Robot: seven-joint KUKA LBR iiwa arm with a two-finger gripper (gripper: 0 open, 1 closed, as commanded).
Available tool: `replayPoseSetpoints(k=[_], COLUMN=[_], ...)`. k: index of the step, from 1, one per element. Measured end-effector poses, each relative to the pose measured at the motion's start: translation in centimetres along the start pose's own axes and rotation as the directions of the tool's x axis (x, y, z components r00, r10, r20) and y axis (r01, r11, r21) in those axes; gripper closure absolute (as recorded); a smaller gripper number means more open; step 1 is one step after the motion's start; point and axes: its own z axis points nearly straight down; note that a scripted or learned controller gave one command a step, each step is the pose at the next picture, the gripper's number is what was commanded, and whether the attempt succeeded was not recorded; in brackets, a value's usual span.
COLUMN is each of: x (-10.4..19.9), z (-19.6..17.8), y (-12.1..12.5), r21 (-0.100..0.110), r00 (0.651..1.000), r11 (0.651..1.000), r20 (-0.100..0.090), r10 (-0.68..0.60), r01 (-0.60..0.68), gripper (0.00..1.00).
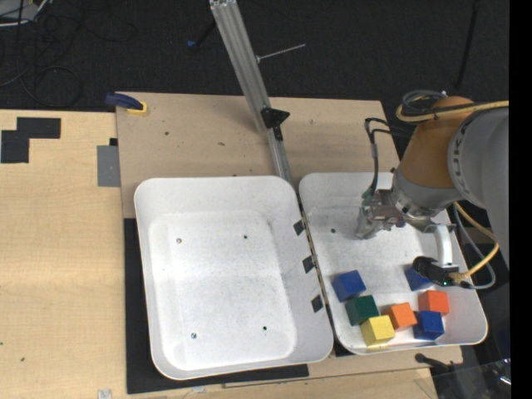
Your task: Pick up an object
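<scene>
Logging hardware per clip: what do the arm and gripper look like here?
The arm is bulky, rounded and grey, with an orange band above the wrist. Thin dark cables and a yellowish one loop around it. The gripper is a small grey metal unit over the right bin.

My arm [486, 152] is bulky grey with an orange band [428, 156] above the wrist; black and yellow cables loop around it, and my claw [371, 223] is dull metal.

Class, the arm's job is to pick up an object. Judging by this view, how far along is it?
Done: the gripper is over the right bin. In hand: nothing visibly gripped. Left: the blocks, including the blue cube, green cube and yellow cube, lie untouched nearer the front, so reaching, grasping and lifting remain.
</scene>
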Motion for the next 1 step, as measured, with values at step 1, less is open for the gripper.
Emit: replayPoseSetpoints(k=[1], x=[0.35], z=[-4.74], y=[0.82], r21=[-0.006], r00=[1.0], r11=[1.0], r20=[0.001], r10=[-0.008], r01=[0.008], gripper=[1.0])
